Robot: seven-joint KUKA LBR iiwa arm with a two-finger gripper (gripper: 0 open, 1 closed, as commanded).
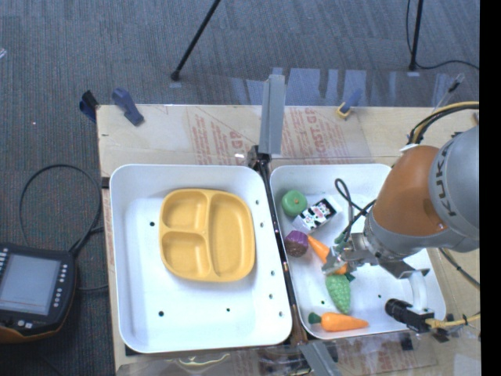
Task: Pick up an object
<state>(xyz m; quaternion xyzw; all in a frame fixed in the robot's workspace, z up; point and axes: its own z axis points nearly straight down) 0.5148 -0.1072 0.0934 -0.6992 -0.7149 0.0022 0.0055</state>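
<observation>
My gripper (339, 262) reaches in from the right and is low in the right bin (368, 175). It sits right at the lower end of a small orange carrot (317, 247) and just above a green bumpy vegetable (339, 292). A purple round piece (296, 244) lies left of the carrot. A green apple (294, 202) and a black-and-white carton (317, 214) lie farther back. A second carrot (339, 322) lies by the front wall. Whether anything is held is hidden by the wrist.
The left bin (133, 288) holds a yellow divided plate (207, 233). A grey upright post (272, 120) stands behind the wall between the bins. A tablet (31, 288) lies on the floor at the left.
</observation>
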